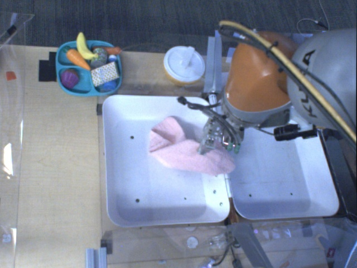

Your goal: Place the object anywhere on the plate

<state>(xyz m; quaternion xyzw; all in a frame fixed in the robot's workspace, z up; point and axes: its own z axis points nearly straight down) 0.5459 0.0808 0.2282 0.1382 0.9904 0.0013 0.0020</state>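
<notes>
The end effector (215, 144) sits low over the right end of the pink cloth (187, 152), grip state indeterminable, the cloth lying crumpled in the left bin (120, 166), so placement on any plate appears not yet accomplished.

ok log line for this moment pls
gripper low over right end of pink cloth | cloth crumpled in left bin | blue plate outside bins, holds toy food
</notes>
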